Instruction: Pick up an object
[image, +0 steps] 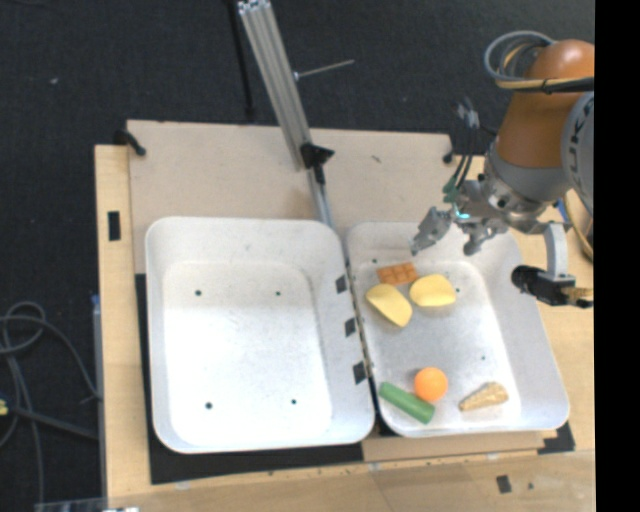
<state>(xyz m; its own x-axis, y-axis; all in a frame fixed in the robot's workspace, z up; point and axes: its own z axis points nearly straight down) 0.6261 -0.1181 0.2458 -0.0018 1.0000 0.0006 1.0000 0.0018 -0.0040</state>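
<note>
Hand: the hand (455, 236) hangs over the far edge of the right bin, its two fingers spread apart with nothing between them.
Fingers: one dark finger (431, 230) slants toward the bin's left side, the other (478, 238) points down nearer the arm.
Arm: grey arm (540, 110) with an orange band reaches in from the right.
Right bin: shallow white right bin (520, 340) holds all the loose things.
Yellow pieces: two yellow pieces (410, 298) lie side by side, touching or nearly so, just below the hand.
Orange block: a small flat orange block (397, 272) lies just beyond the left yellow piece.
Ball: an orange ball (431, 383) sits in the near part of the bin.
Green stick: a green stick (406, 402) lies tilted just beside the ball, on its left.
Wedge: a tan wedge (484, 397) rests near the bin's near right corner.
Left bin: white left bin (250, 330) sits on the bench (120, 330) beside the right one.
Pole: a metal pole (285, 95) slants across the far side of the bench.
</note>
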